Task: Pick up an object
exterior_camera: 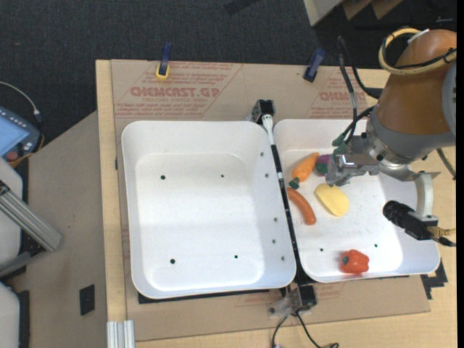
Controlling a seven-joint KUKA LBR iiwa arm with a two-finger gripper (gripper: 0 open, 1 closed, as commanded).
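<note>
In the right bin (pixel 406 263), near its back-left corner: hand (pixel 335 167) low beside carrot (pixel 304 167); grip state unclear | sausage (pixel 302 206), yellow piece (pixel 333 200), red pepper (pixel 354 262) lie loose | nothing lifted yet; pick pending

Carrot (pixel 304 167), sausage (pixel 301 206), yellow wedge (pixel 333 200), red pepper (pixel 354 262), right bin (pixel 406 252)

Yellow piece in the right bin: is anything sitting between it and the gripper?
Nothing visible does. The gripper hangs just above and beside the yellow piece, with bare bin floor between them. The orange carrot lies to the gripper's left, the orange sausage left of the yellow piece, and the red pepper nearer the front wall.
</note>
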